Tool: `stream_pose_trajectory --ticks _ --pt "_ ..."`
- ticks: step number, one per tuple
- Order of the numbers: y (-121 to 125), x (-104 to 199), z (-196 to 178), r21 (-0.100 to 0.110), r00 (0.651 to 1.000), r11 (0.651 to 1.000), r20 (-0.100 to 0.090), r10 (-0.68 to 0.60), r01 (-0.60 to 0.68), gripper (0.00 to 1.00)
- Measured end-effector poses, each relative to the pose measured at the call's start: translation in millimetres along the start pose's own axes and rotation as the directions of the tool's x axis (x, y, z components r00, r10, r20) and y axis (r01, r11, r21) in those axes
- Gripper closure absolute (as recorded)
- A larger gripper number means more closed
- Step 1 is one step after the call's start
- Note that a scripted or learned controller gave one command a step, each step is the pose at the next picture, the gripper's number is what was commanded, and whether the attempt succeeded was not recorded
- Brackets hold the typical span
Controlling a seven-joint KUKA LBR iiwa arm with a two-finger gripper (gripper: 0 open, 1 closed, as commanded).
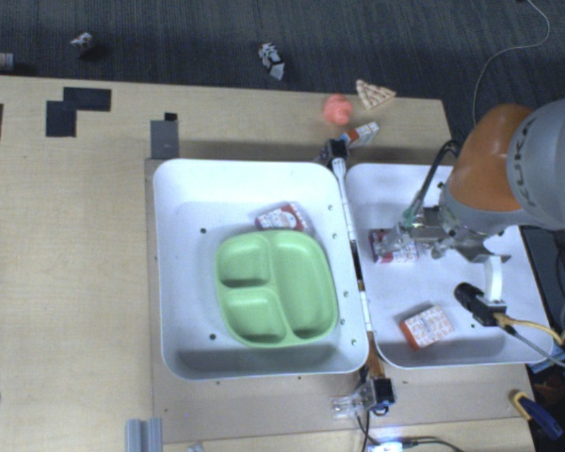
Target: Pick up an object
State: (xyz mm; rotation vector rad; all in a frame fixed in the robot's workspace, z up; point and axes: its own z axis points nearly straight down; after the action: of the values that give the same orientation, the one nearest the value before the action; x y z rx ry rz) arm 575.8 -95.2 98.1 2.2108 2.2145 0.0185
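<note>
Down in front, a small packet (427, 327) lies flat in the right bin (508, 347). It looks light and crinkly; I would pinch its edges. My hand (410, 243) hovers above another packet (389, 246); its grip I cannot tell.

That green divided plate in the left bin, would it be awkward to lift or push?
Probably. The green plate looks stiff and light, like moulded plastic, so it should not flop. It is wide and shallow, so a small claw may only grip its rim. Pushed, it would likely slide across the white bin rather than tip.

tray (276, 285): smooth green plastic, matt | bins (184, 252): white plastic, perhaps | bench (66, 281): pale wood
</note>
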Motion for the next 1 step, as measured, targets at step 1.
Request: stream_pose_trajectory --ticks 1 --pt "1.4 0.8 -11.1 -0.002 1.0 1.0 -0.001 -0.002 0.002 1.0"
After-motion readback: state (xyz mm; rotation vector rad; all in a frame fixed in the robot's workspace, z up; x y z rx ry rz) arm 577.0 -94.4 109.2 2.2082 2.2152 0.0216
